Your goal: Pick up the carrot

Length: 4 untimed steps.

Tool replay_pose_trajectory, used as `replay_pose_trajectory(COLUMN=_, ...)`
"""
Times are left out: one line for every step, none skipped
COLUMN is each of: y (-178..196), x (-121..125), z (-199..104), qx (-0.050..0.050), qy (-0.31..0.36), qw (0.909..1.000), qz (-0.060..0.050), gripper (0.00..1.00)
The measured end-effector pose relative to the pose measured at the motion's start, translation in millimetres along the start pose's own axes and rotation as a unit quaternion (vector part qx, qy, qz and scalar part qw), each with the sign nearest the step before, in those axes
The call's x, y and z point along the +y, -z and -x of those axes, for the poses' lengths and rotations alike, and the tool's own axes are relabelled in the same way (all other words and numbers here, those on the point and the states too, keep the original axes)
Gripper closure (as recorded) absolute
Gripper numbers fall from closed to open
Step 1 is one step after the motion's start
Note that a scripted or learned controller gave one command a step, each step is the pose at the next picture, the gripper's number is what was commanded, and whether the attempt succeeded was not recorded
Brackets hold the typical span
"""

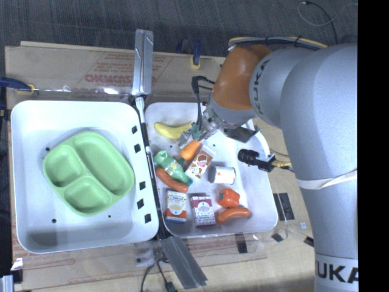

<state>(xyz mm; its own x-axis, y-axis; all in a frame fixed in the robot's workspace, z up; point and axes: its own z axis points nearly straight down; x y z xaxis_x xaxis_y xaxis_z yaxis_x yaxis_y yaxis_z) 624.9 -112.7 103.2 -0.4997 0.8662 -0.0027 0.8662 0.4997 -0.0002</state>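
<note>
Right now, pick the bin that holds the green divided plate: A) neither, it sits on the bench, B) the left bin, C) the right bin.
B: the green divided plate lies in the left bin, apart from the carrot in the right bin.

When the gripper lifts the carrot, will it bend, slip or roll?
The carrot looks like a rigid plastic toy, so it probably will not bend. Its tapered, smooth body may slip from the gripper. If dropped it could roll toward the banana or the small carton.
</note>
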Motion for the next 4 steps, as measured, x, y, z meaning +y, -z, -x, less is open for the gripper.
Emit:
replay_pose_trajectory(y=0.0, x=0.1, z=-0.1, qx=0.0, qy=0.0, qw=1.0, qz=0.0, gripper=0.0)
replay_pose_trajectory(y=-5.5, x=-8.4, z=-9.9, qx=-0.005, qy=0.054, qw=0.9985, qz=0.003, gripper=0.0)
replay_pose_trajectory(y=3.3, x=-7.9, z=-11.6, qx=-0.004, qy=0.056, qw=0.9984, qz=0.003, gripper=1.0)
replay_pose_trajectory(y=101.0, x=-10.1, z=56.8, qx=0.001, qy=-0.022, qw=0.9998, qz=0.0, gripper=1.0)
